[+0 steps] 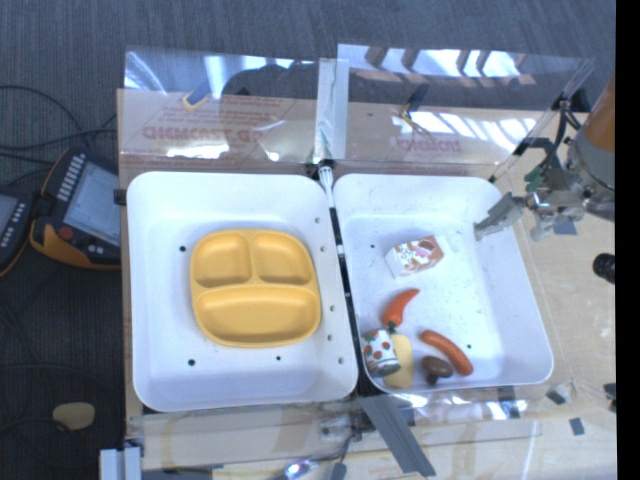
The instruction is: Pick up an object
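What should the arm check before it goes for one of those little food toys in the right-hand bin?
1. Targets in view: ok. The right white bin holds a white and red packet, a red chilli pepper, an orange-red sausage, a small printed can, a pale yellow piece and a dark brown piece.
2. Gripper position: not ok, it sits at the bin's upper right rim, off every item.
3. Easy target: ok, the packet lies alone.
4. Crowding: not ok, can and yellow piece touch.
5. Fingers ready: cannot tell.
6. Yellow divided plate out of the way: ok, it lies in the left white bin.
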Controlling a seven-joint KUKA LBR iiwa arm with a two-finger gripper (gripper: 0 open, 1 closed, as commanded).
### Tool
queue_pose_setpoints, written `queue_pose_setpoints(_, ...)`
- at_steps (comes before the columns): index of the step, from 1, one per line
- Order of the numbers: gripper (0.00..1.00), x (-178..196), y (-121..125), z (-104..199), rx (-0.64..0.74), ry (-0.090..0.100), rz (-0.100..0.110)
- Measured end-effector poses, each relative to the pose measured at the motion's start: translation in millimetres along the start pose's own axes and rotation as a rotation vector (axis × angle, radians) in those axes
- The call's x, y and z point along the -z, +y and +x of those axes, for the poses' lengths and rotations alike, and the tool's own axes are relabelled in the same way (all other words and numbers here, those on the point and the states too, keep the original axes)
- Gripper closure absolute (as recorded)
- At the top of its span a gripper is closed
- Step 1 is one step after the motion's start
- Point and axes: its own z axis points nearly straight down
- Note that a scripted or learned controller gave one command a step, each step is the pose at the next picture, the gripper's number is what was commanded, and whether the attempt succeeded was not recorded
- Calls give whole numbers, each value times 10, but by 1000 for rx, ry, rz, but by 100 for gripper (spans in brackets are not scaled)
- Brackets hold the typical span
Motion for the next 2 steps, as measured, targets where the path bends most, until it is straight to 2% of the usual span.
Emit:
queue_pose_setpoints(1, 0, -1161, -413, 712, 48, 1, 2)
queue_pose_setpoints(2, 0, -1750, -324, 871, 207, -4, -24)
